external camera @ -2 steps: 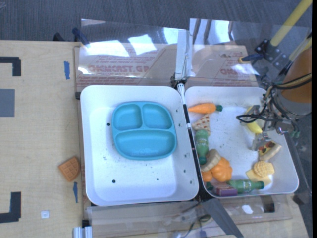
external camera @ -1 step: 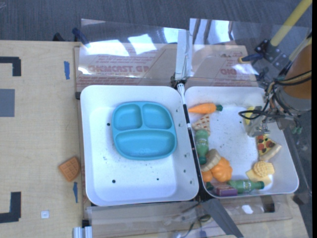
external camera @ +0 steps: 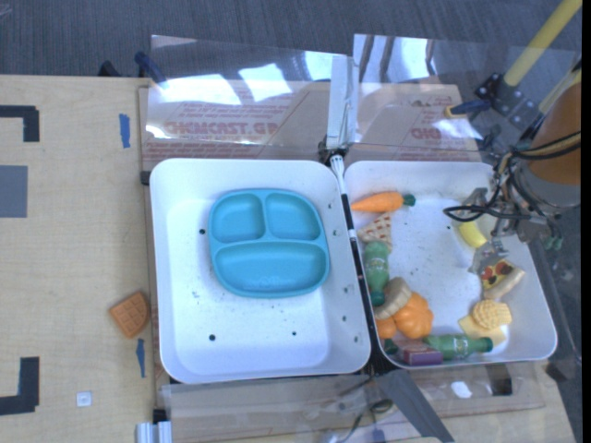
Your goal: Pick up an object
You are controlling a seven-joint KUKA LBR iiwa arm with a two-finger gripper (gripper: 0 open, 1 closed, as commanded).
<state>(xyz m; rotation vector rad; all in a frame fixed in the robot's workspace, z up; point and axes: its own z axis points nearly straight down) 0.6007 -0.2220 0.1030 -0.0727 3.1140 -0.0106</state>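
The right bin [external camera: 434, 247] holds several toy foods. A carrot [external camera: 379, 202] lies at its far left corner, with a cracker [external camera: 376, 230] and a green bottle [external camera: 376, 266] below it along the left wall. An orange fruit [external camera: 413, 317], a lying green bottle [external camera: 457, 344] and a yellow round biscuit [external camera: 489, 317] sit near the front. My gripper [external camera: 491, 250] hangs low at the bin's right side, among dark cables. It is just above a pizza slice [external camera: 500, 276] and right beside a small yellow piece [external camera: 472, 235]. Nothing is visibly held.
The left bin [external camera: 175, 321] carries a blue divided plate [external camera: 268, 243]. A brown waffle-like square [external camera: 130, 313] lies on the bench left of the bins. Clear plastic sheets [external camera: 277, 100] stand behind both bins. The arm's orange band [external camera: 561, 132] is at the right edge.
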